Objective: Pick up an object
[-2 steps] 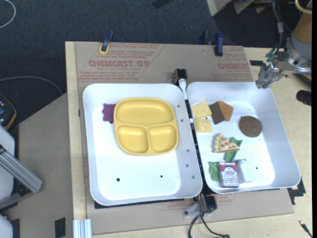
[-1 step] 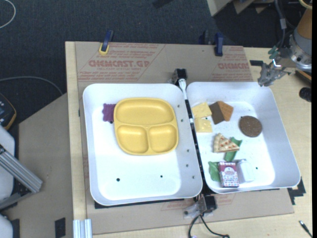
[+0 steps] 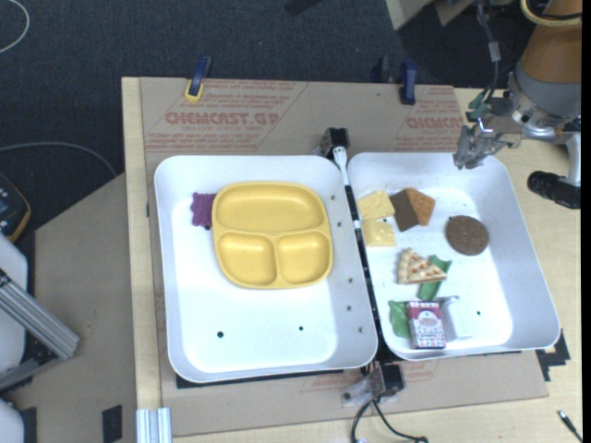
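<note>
My gripper (image 3: 469,158) hangs over the far right corner of the right bin (image 3: 517,238), apart from the food pieces. Below and left of it lie two pale cheese squares (image 3: 377,218), a brown and orange bread piece (image 3: 412,208), a round brown cookie (image 3: 467,234), a pizza slice (image 3: 420,268) and a red and white packet (image 3: 427,326) with a green piece (image 3: 400,316) beside it. Nothing shows between the fingers.
The left bin (image 3: 194,340) holds a yellow three-compartment plate (image 3: 272,233) with a purple item (image 3: 202,209) at its left edge. Clamps (image 3: 195,88) sit on the bench's far edge. A black clip (image 3: 337,141) stands between the bins.
</note>
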